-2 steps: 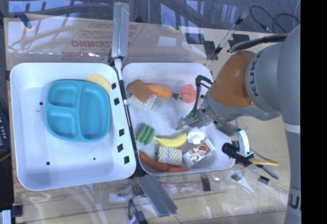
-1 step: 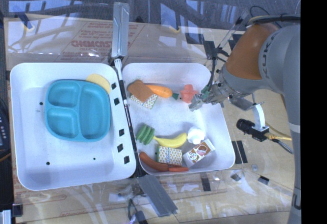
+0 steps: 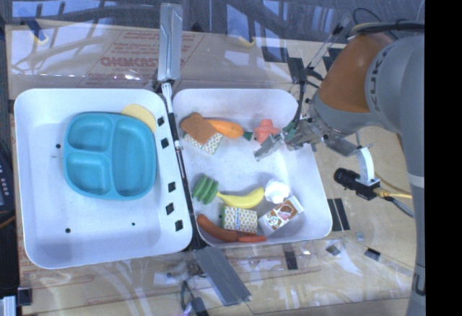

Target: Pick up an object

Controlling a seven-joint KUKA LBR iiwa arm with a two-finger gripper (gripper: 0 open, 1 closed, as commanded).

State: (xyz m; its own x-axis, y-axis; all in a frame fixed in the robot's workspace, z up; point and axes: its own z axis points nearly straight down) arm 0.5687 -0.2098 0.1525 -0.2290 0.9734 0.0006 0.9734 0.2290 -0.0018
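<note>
My gripper hangs over the upper right part of the right bin, reaching in from the right. Just above and left of its tip lies a small orange-red toy. An orange carrot and a brown bread slice lie further left. Lower in the bin are a green vegetable, a yellow banana, a white round piece, a small carton, a patterned packet and a red sausage. I see nothing held in the gripper.
The left bin holds a blue divided plate with a yellow piece at its upper right corner. A black-clipped divider separates the bins. The arm's orange band and cables sit right of the bins.
</note>
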